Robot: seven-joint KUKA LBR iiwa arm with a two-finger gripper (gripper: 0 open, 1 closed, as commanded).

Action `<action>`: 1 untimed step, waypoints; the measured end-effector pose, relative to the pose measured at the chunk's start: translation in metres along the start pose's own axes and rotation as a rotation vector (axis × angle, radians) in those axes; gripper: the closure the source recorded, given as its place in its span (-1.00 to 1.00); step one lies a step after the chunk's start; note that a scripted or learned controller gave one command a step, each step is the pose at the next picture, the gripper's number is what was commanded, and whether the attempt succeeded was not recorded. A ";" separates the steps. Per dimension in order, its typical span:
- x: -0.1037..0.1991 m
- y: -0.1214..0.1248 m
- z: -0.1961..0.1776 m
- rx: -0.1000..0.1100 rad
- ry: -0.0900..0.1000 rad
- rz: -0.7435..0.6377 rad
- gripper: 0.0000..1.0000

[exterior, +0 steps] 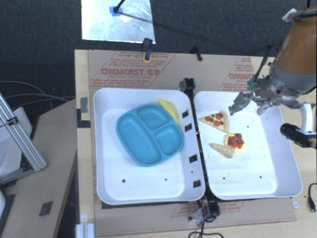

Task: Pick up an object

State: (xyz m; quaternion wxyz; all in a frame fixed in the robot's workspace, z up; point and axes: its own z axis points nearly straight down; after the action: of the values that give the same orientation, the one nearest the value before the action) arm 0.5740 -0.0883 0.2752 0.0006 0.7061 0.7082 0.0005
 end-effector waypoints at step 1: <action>0.000 0.001 -0.011 -0.003 0.000 -0.002 1.00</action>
State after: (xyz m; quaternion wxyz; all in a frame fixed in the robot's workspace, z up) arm 0.5747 -0.0881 0.2859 0.0015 0.7053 0.7089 0.0016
